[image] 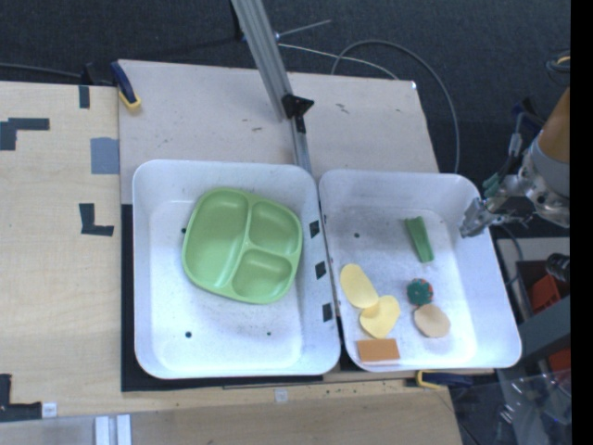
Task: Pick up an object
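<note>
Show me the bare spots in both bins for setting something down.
Right bin: bare floor left of the green block. Crowded along the front: yellow pieces, orange block, teal ball. Left bin: bare strip in front of the green plate.

No readable text, label, brand, number or sign on anything in view.

I see my grey arm with the orange band coming in from the right side, mostly cut off by the frame. The wrist angles down and to the left. My small metal two-finger claw [474, 219] sits at the right rim of the right-hand shallow white bin [482, 276], tips pointing left and down. Nothing visible between the tips. Too small and blurred to judge the finger gap.
</note>
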Controlling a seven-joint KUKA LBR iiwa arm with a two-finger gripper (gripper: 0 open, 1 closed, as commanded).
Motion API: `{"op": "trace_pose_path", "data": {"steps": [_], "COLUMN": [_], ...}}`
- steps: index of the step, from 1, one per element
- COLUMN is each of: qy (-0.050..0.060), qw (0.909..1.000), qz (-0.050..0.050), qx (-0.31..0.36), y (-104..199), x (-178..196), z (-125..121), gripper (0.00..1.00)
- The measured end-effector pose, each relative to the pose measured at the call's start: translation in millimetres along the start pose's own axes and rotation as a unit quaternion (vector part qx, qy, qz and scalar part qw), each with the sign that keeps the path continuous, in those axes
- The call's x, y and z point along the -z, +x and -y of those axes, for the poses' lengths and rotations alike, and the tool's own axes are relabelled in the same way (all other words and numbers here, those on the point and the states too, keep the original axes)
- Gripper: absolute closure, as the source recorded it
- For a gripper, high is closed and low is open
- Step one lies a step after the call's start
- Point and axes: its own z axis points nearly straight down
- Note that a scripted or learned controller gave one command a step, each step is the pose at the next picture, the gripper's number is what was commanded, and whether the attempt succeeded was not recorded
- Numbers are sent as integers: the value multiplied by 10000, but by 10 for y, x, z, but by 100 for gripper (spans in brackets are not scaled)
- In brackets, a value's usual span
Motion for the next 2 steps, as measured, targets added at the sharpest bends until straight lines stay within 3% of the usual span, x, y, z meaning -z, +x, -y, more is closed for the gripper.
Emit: {"op": "trace_pose_path", "data": {"steps": [2], "qy": [31], "qw": [10000], "qz": [-17], "qx": [22], "y": [1038], "x": [-118], "z": [-74], "gripper": [100]}}
